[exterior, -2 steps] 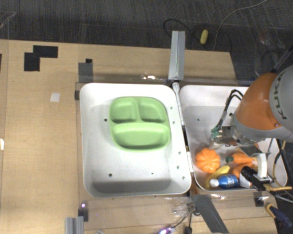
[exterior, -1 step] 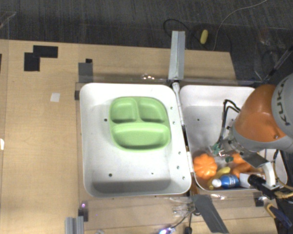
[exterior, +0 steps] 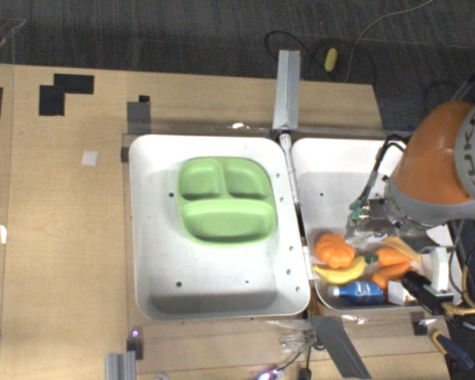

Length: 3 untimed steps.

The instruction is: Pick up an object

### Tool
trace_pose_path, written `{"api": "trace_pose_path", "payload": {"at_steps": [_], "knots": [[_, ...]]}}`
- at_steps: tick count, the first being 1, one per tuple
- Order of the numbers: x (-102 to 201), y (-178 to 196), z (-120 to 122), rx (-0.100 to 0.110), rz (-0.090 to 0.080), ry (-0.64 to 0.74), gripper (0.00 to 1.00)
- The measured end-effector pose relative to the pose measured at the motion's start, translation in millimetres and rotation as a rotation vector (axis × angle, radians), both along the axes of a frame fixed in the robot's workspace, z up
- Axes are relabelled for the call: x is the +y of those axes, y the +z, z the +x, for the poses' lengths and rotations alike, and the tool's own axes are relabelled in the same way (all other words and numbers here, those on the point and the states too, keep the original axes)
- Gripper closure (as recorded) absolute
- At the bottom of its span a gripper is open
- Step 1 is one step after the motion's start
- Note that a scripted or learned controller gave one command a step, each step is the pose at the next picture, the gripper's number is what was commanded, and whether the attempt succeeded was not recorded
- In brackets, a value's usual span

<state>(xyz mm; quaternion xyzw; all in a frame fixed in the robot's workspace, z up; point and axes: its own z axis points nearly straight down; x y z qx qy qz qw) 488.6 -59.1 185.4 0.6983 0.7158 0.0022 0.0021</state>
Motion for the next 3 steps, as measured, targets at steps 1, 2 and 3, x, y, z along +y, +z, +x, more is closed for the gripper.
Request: {"api": "trace_pose_path", "payload": {"at_steps": [1, 2, 3], "knots": [[21.2, -0.7, -0.1, 0.001, 0.0, 0.066, 1.0], [21.2, -0.7, -0.2, 0.001, 0.0, 0.066, 0.0], [-36.3, -95.2, 2.6, -0.009, -0.003, 0.128, 0.0]]}}
